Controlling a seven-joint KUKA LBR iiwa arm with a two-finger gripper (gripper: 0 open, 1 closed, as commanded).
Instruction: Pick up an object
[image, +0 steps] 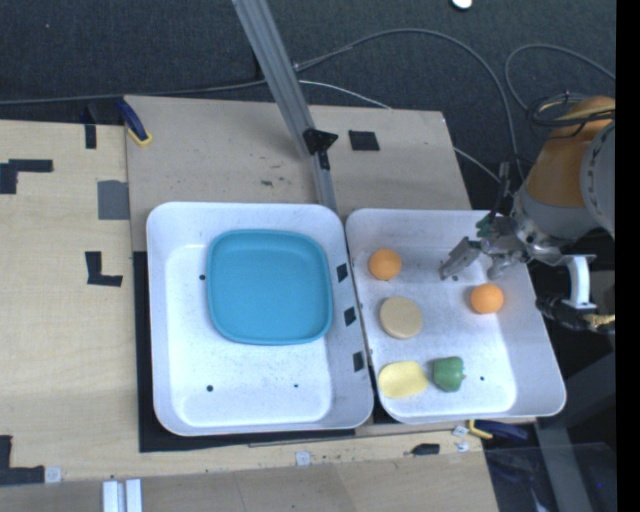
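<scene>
Gripper (474, 257) fingers apart above right bin (530, 400), holding nothing, orange ball (486, 299) just beside, no readable writing

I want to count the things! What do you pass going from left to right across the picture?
Blue plate → orange ball → green pepper → second orange ball. The beige disc and yellow piece overlap the first ball's place, so I skip them.

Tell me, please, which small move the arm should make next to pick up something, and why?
Probably lower the gripper and shift it a little toward the nearer orange ball, the closest object. The gripper hangs over the right bin between that ball and the other orange ball, and nothing sits between its fingers. The beige disc lies farther off.
</scene>
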